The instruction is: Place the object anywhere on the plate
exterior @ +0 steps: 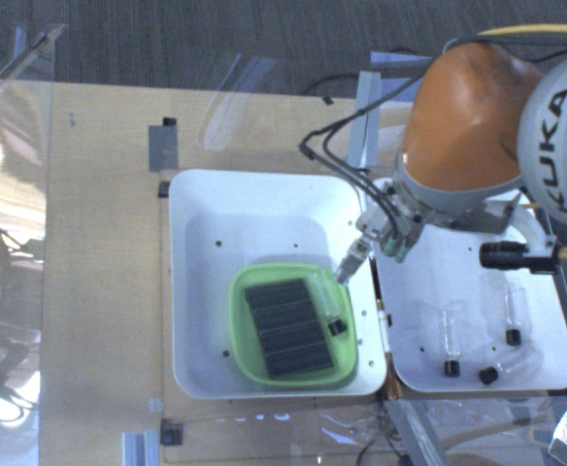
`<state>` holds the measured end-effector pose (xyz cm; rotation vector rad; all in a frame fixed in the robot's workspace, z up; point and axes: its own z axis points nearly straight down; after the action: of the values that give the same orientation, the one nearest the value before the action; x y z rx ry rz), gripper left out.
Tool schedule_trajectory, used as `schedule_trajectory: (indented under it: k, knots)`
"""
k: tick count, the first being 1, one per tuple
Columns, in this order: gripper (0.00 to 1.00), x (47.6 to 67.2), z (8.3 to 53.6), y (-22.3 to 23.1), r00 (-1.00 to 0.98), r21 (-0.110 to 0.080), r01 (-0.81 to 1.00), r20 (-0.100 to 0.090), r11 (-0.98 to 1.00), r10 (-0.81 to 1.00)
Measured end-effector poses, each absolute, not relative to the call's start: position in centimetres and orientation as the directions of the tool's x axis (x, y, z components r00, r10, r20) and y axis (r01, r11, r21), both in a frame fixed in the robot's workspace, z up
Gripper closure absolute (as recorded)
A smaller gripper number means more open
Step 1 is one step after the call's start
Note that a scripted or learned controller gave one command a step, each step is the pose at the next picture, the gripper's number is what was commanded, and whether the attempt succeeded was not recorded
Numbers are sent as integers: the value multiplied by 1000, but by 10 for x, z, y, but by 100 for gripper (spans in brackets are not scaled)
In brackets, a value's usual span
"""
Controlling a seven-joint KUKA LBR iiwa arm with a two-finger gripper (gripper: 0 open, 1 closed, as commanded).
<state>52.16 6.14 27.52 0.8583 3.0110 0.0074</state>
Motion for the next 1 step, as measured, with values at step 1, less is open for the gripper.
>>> schedule_trajectory:
  k: [1]
  knots:
    - [100,524,287,63,-850,15,526,-15,850,526]
